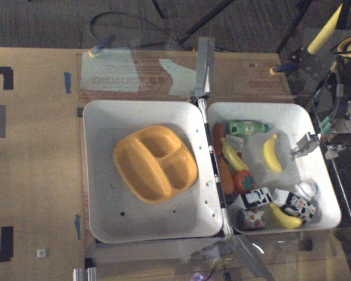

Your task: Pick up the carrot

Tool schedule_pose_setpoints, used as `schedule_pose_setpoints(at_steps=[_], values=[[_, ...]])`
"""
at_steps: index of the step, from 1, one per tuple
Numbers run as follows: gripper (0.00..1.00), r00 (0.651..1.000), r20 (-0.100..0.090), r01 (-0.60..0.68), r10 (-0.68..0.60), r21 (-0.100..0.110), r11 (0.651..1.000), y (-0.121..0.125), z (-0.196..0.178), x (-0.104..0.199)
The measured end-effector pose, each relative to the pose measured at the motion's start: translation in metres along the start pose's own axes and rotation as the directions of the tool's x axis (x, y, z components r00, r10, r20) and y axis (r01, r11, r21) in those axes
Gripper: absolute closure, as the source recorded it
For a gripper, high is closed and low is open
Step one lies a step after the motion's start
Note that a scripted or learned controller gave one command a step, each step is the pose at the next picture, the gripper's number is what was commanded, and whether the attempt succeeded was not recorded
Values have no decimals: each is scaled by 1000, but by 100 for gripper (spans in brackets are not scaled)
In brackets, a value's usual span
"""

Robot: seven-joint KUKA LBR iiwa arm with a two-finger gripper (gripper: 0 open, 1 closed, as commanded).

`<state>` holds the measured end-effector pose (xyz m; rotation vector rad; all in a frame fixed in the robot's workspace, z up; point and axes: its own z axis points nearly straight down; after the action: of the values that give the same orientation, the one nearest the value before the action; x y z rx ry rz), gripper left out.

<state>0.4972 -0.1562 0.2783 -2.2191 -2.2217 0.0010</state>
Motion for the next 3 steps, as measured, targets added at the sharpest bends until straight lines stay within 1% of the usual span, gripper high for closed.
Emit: schedule_pose_setpoints(at_steps=[1, 2, 3], values=[[0, 984, 0, 176, -176, 0, 984, 43, 52, -21], [0, 952, 4, 305, -305, -5, 952, 70, 55, -40], [0, 807, 5, 591, -591, -5, 807, 128, 191, 3]])
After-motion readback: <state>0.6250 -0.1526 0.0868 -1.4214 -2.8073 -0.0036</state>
